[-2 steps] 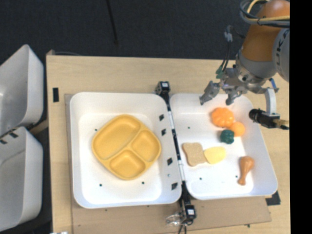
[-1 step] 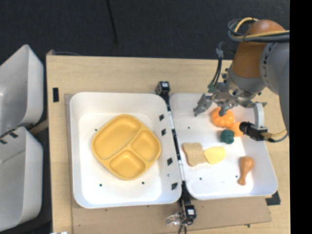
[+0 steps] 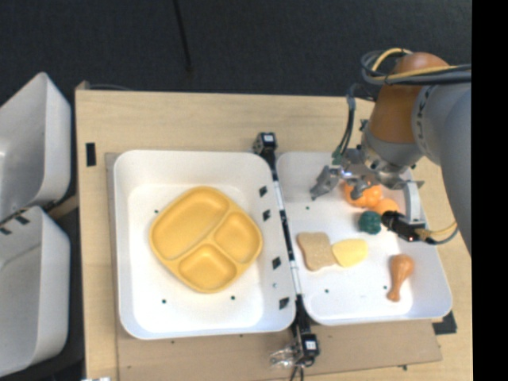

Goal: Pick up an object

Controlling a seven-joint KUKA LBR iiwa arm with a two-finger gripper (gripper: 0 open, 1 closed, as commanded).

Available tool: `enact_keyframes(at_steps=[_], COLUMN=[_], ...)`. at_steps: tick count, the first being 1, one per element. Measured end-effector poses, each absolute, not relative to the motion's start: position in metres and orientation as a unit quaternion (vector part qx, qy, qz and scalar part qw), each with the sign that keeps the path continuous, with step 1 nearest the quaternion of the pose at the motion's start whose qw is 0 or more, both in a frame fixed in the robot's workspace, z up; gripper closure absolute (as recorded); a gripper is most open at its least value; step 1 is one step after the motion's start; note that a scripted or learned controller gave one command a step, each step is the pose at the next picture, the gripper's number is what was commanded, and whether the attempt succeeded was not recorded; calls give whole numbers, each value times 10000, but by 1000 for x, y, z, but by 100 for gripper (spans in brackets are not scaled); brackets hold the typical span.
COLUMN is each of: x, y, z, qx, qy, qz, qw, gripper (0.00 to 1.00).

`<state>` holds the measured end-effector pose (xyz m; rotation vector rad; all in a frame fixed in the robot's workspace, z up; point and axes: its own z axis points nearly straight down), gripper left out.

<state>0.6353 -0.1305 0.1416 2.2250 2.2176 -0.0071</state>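
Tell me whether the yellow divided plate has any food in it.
Empty. The yellow divided plate shows three bare compartments in the left bin.

A pale wooden bench (image 3: 182,117) stands on dark floor (image 3: 238,30) (white chairs (image 3: 28,213) left).

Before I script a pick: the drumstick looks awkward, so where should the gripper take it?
Judging by its shape, grip the drumstick across the narrow shaft below its rounded upper end, coming straight down. It lies flat, apart from the other food, near the right bin's far-right wall.
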Motion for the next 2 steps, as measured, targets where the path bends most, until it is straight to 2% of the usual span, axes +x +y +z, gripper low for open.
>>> enact_keyframes(at_steps=[1, 2], x=[635, 637], y=[-132, -133], z=[99, 112], qx=[7089, 7099], qy=[7053, 7043], qz=[-20, 9], qw=[1, 23], gripper=[0, 100])
